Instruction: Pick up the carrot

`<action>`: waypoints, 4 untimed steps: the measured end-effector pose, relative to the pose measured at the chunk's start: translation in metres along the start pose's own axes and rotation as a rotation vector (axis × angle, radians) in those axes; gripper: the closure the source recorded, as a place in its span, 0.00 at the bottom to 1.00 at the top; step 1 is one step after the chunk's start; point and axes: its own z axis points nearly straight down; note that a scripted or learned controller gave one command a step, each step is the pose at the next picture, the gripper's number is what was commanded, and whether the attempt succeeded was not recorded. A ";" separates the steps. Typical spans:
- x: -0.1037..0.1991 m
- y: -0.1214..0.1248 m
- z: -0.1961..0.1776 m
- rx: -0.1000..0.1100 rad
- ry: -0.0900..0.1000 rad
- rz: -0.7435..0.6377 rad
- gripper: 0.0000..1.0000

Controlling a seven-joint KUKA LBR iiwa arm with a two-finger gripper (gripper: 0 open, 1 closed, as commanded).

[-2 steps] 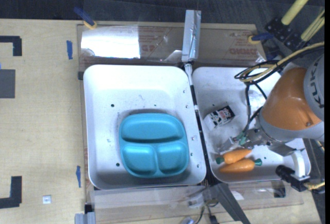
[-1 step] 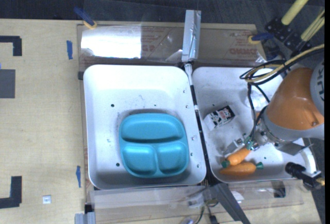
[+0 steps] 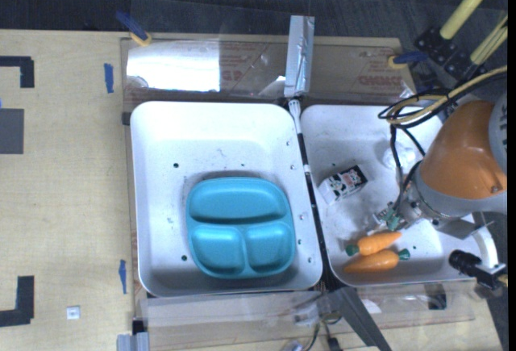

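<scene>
The carrot, seemingly a light, rigid, smooth toy, lies in the right bin near its front wall, best gripped mid-body; gripper jaw state cannot be determined

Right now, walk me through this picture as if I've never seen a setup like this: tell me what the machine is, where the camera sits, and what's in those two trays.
This is a single picture from a camera fixed above a workbench, looking down at a slant. The machine is a robot arm, grey with an orange band, reaching in from the right. Its grasping end, the claw, hangs low over the right bin, and I cannot tell whether it is open or shut.

Two shallow white bins sit side by side. The left bin holds a blue divided plate. The right bin holds two orange toy carrots, an upper carrot and a lower carrot, lying close together near its front edge, plus a small black-and-white object further back.

The job is to pick up a carrot. Both still lie on the bin floor, so nothing is visibly held.
</scene>
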 end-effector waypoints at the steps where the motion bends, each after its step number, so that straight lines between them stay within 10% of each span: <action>1: 0.000 0.000 0.001 0.001 0.001 0.000 0.00; 2: -0.017 -0.008 0.011 0.005 0.005 -0.213 0.00; 3: -0.018 -0.006 -0.001 -0.001 -0.001 -0.212 1.00; 4: -0.018 -0.007 0.000 0.000 0.000 -0.212 0.00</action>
